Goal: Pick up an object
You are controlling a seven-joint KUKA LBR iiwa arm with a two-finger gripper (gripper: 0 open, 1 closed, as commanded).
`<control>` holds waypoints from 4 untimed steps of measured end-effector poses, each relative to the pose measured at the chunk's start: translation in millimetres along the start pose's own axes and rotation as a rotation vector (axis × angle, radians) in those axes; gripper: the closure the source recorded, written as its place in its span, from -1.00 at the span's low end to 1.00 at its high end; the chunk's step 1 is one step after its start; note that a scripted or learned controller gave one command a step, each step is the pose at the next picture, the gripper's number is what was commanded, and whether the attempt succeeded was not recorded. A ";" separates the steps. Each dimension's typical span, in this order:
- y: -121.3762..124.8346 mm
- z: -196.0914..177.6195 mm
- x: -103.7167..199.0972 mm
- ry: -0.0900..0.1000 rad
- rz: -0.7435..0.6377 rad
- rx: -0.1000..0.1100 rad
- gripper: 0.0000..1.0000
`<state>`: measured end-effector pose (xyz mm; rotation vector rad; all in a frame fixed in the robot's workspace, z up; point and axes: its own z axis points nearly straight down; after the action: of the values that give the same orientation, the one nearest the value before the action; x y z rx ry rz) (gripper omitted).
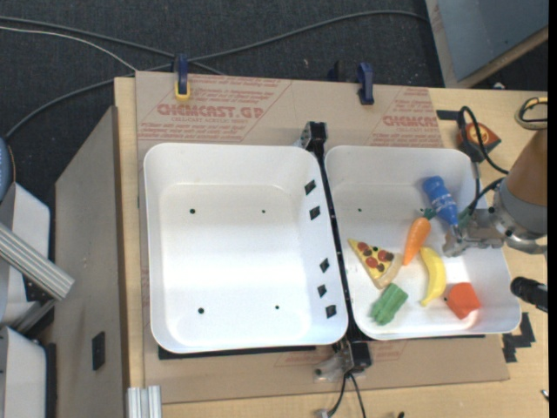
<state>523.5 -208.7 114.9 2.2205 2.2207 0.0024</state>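
Green toy and orange block lie at the near edge of the right bin, below and left of my pincer. Whether my pincer is spread or pressed together I cannot tell. Just left of it lie the yellow banana and the orange carrot; the pizza slice lies further left. A blue bottle sits just above. Far left stands the left bin.
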 end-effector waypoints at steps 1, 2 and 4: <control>-0.3 0.7 0.1 0.000 0.000 0.001 -1.00; 68.5 31.1 -10.4 0.010 -0.005 0.003 -1.00; 67.9 -5.5 121.1 0.005 -0.003 0.008 -1.00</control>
<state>591.5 -87.6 120.5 2.2229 2.2307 -0.0012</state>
